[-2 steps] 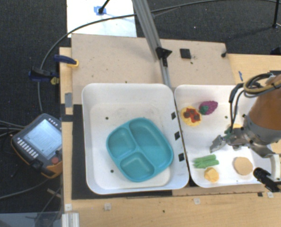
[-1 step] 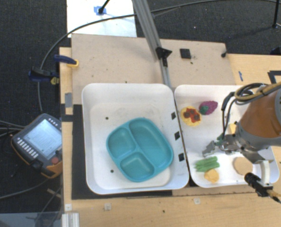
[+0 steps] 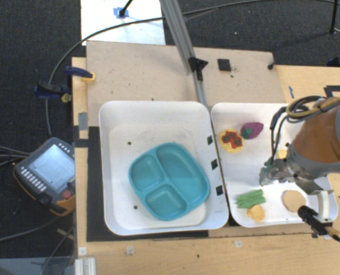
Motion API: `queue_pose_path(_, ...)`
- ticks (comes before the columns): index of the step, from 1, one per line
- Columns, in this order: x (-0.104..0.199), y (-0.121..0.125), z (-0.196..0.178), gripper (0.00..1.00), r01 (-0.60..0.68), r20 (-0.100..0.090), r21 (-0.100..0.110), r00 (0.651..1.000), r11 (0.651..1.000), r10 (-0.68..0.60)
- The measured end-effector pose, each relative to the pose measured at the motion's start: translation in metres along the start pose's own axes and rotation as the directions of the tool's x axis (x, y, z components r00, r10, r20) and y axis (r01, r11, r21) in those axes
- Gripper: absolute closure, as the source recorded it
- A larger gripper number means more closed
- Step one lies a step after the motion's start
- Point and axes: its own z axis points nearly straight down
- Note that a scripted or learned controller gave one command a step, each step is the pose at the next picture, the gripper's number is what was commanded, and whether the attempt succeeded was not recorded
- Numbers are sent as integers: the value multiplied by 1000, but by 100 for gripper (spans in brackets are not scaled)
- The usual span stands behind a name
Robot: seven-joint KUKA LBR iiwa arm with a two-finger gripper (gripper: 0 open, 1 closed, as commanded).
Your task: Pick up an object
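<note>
Bins sit side by side on the pale wooden table (image 3: 158,73): the left shallow white bin (image 3: 115,153) carries a teal plastic tray with three compartments (image 3: 169,180), lying at a slant.

In the right shallow white bin (image 3: 227,159), small toy foods are spread about. A red and yellow piece (image 3: 232,140) lies near the far left corner, with a purple, grape-like piece (image 3: 251,130) just beside it. Toward the near edge, a green leafy piece (image 3: 250,198) lies touching a small yellow lump (image 3: 256,212), and a flat tan round piece (image 3: 293,199) rests to their right.

Over this bin the grey arm with its orange band (image 3: 321,139) reaches in from the right. Its gripper (image 3: 269,174) hangs low above the bin floor, between the purple piece and the green one, near but apart from both. Whether the fingers are wide or narrow, I cannot tell; nothing is visibly held between them.
</note>
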Motion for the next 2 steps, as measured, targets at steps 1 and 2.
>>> queue_pose_path(1, -9, -3, -56, 100, 0, 3, 6, 1000, 1000, 0)
queue_pose_path(2, -15, 1, -119, 100, 2, 4, 4, 1000, 1000, -2)
